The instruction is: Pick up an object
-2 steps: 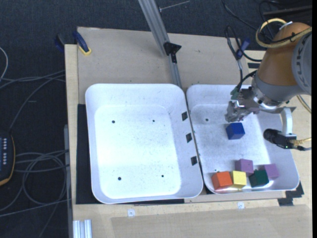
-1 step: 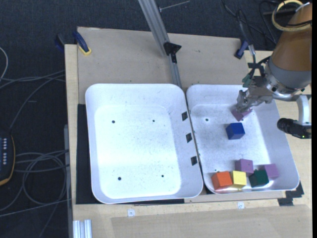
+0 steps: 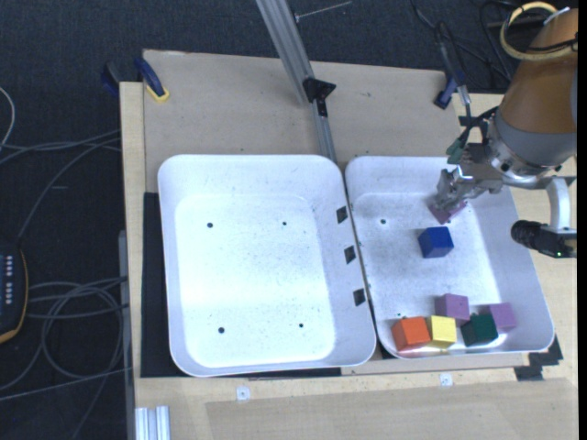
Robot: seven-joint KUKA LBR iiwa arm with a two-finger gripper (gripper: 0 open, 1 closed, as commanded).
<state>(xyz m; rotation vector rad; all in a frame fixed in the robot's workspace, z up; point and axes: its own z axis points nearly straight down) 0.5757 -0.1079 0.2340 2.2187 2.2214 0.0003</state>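
camera view: one fixed overhead view, arm in from the right.
gripper: gripper sits over the far part of the right bin, wrist low.
fingers: a small mauve block shows at the tips, apparently pinched between them (contact is small in frame, so treat the grip as unconfirmed).
other objects: blue cube just on the near side of the gripper, mid bin; orange block, yellow block, green block and two purple blocks crowded along the bin's near edge.
left bin: left bin holds nothing to pick.
bench: bench bare at the far side apart from blue clamps at its far corners.
step in hand: lift the mauve block.
how to do it well: judgement — rise straight up, slow, no sideways drift toward the blue cube; confirm the block comes up with the fingers before any travel.
writing: no brand, label or text readable.
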